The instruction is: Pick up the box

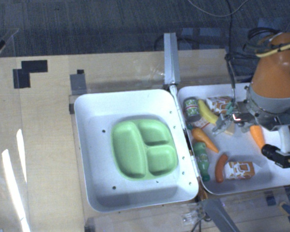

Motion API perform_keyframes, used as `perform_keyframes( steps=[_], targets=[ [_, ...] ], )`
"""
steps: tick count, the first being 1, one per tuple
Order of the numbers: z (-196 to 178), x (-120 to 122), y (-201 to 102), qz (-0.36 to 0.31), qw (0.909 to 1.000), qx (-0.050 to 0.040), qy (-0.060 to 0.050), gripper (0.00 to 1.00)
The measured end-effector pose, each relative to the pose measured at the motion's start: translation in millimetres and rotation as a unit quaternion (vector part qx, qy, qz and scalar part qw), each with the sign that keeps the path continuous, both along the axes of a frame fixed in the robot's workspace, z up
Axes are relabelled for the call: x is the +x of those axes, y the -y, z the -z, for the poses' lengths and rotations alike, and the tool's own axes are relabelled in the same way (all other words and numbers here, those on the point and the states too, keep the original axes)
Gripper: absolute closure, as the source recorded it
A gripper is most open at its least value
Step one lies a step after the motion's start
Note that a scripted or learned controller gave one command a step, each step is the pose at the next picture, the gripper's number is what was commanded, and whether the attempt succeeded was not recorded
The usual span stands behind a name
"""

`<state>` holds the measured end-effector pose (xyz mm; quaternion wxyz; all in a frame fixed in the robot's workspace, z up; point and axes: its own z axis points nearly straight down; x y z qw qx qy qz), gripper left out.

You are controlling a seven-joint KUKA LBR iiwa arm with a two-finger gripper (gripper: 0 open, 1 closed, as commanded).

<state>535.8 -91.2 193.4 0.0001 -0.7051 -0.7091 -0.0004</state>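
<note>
The grey arm with its orange band (276, 72) is seen reaching in from the right over the right-hand shallow white bin (278, 176), its wrist bent down so that the tool (227, 123) is lowered among the items near the middle of that bin. Whether the tool is spread or pressed together cannot be told, as it is small and blurred against the clutter. A small white-and-orange printed box (240, 169) is found lying flat near the front of the right bin, just beside a red sausage-shaped toy (221, 166) and well apart from the tool. A yellow banana-shaped toy (207, 110), a dark tin can (191, 109) and an orange carrot-shaped toy (204, 139) are set close to the tool. A green three-compartment plastic tray (144, 147) is held in the left-hand white bin (94, 143) on the pale wooden surface (36, 149)
</note>
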Motion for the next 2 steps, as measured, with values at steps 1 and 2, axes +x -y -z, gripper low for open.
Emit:
perform_keyframes(
  steps=[1,2],
  targets=[
    [-10,1,-1,-0.001,1.0000,0.0003,0.001,1.00],
    [103,-35,55,-0.041,0.9991,-0.0024,0.005,1.00]
  ],
)
